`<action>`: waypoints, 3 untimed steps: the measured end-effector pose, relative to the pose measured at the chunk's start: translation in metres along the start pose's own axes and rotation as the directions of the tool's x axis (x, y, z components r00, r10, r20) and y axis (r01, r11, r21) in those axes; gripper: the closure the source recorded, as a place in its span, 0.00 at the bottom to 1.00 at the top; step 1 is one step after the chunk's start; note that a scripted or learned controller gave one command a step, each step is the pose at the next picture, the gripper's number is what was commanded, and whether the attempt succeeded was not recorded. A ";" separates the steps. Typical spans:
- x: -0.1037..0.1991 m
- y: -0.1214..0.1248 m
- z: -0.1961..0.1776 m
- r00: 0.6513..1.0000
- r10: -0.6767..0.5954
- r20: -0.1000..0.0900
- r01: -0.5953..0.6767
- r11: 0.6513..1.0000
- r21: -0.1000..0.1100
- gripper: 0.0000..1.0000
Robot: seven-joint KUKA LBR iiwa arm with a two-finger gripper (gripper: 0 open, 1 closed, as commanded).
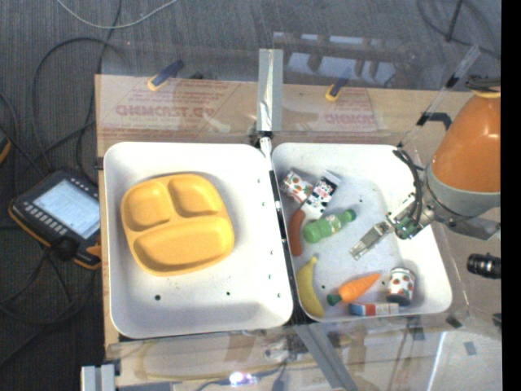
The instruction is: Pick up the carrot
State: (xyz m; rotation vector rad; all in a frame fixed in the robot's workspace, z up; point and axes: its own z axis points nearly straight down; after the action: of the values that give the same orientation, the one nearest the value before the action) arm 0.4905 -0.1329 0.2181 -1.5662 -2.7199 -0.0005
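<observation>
The carrot (pixel 359 286) is orange with a green stem end. It lies flat near the front wall of the right bin (pixel 423 255), pointing up to the right. My gripper (pixel 369 240) hangs over the middle of that bin, a short way above and behind the carrot and apart from it. Nothing is visibly held in it. The grey arm with its orange band comes in from the right edge.
Beside the carrot lie a yellow banana (pixel 306 287), a small spotted cup (pixel 400 283) and a red-and-blue stick (pixel 374 309). Farther back are a green bottle (pixel 328 225), a red sausage-like piece (pixel 297 221) and two patterned boxes (pixel 299 187). The left bin holds a yellow divided plate (pixel 177 222).
</observation>
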 end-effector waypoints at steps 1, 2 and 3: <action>0.001 -0.007 0.123 0.983 -0.184 0.001 0.184 0.983 -0.001 0.00; -0.059 -0.035 0.128 0.990 -0.140 0.012 0.140 0.990 -0.011 0.00; -0.058 -0.032 0.118 0.990 -0.141 0.014 0.141 0.990 -0.016 1.00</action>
State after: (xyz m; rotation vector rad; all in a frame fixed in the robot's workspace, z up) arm 0.4914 -0.1994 0.1000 -1.3788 -2.8412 -0.0136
